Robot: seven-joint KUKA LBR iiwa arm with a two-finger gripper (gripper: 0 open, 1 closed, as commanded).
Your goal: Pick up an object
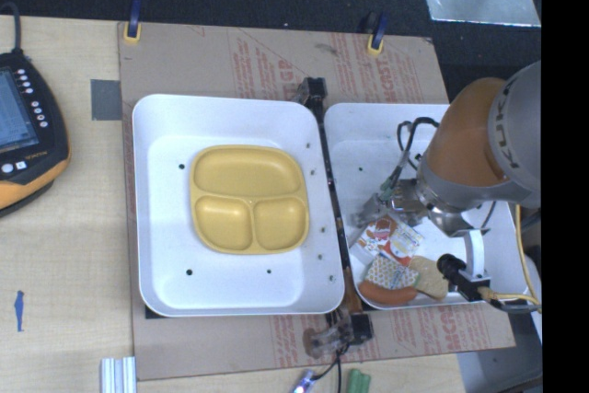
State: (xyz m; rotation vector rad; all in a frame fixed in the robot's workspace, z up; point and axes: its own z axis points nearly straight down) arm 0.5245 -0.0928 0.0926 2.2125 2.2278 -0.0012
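Over the right bin (342,135), hand (398,198): grip state cannot be told, wrist hides it
Objects: small packets (391,241) and a tan piece (425,276) heaped at the bin's 6 o'clock, just below the hand
Left bin (147,198): yellow divided plate (248,198) at centre
Risk: flat, overlapping packets may slide aside or lift in pairs, judging by the clutter

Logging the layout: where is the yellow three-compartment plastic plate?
The yellow three-compartment plastic plate lies centred in the left white bin, apart from the arm.
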